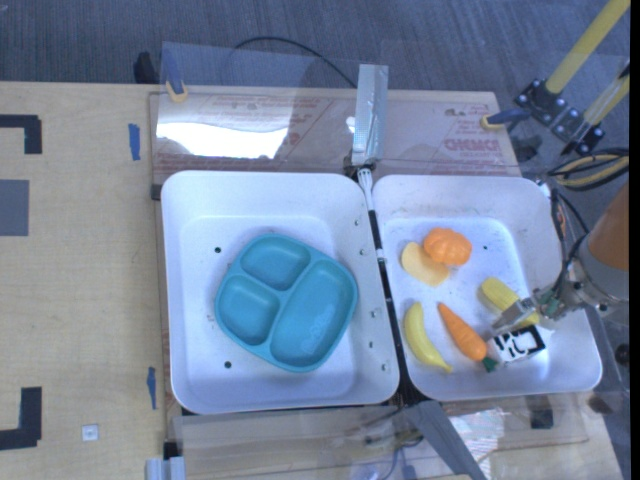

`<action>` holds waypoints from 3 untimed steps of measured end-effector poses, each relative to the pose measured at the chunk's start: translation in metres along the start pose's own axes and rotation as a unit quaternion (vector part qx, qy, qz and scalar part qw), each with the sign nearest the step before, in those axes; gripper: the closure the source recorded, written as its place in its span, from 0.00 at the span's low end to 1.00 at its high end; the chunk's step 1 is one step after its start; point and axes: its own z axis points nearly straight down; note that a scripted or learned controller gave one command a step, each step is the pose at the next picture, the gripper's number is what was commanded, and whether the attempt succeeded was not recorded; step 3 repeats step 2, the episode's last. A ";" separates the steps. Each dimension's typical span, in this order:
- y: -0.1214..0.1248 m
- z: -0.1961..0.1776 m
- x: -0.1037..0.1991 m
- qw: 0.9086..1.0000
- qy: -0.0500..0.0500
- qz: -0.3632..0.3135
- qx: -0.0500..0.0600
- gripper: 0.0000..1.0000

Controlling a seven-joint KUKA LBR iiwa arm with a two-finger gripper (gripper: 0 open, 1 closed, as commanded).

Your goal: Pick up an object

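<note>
Camera view shows two white bins side by side on the surface. Left bin point(190, 268) holds a blue divided plate point(287, 301) with three compartments, lying flat near the bin's centre. Right bin point(560, 368) holds several toy foods: an orange round item point(446, 247) touching a pale yellow piece point(420, 264), a yellow corn-like piece point(497, 293), a banana point(424, 338) and a carrot point(463, 333) lying just beside each other. A black-and-white tag point(519, 345) lies at the carrot's lower end. The end effector point(520, 313) sits low in the right bin, between the corn-like piece and the tag. Whether its fingers are apart or together cannot be told. No item is visibly between them.
</note>
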 end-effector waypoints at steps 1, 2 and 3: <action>-0.001 -0.009 -0.002 1.000 -0.003 0.001 -0.001 1.00; 0.094 -0.112 -0.030 1.000 -0.005 0.018 -0.001 1.00; 0.094 -0.112 -0.030 1.000 -0.005 0.018 -0.001 1.00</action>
